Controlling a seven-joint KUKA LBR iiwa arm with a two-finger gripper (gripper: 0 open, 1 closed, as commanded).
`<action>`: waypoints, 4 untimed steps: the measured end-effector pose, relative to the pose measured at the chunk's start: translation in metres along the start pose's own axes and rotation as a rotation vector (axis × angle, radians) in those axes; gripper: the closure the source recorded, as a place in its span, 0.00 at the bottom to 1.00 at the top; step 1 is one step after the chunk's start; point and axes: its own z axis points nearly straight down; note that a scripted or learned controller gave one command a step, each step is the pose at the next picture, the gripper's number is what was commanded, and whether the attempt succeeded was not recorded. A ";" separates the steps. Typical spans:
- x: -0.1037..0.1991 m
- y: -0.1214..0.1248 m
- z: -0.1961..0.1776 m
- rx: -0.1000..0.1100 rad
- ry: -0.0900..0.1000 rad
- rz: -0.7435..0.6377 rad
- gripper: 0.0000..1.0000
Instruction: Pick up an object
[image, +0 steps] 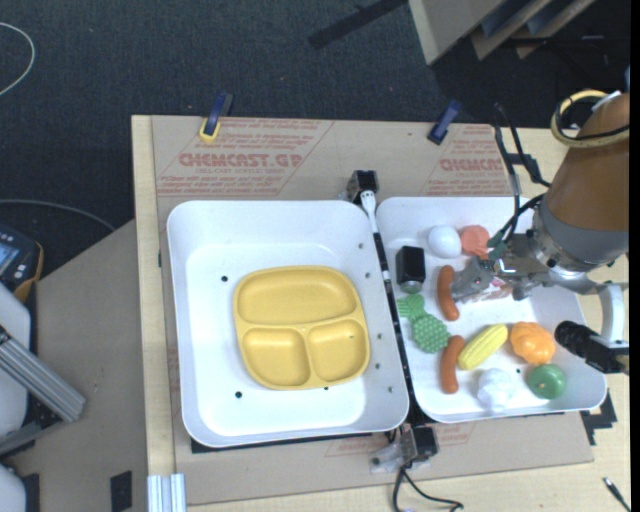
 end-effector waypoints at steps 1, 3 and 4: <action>0.000 0.003 -0.007 -0.014 -0.002 -0.003 0.00; -0.010 -0.007 0.094 -0.006 0.000 -0.001 0.00; -0.009 -0.003 0.124 -0.022 0.002 -0.002 0.00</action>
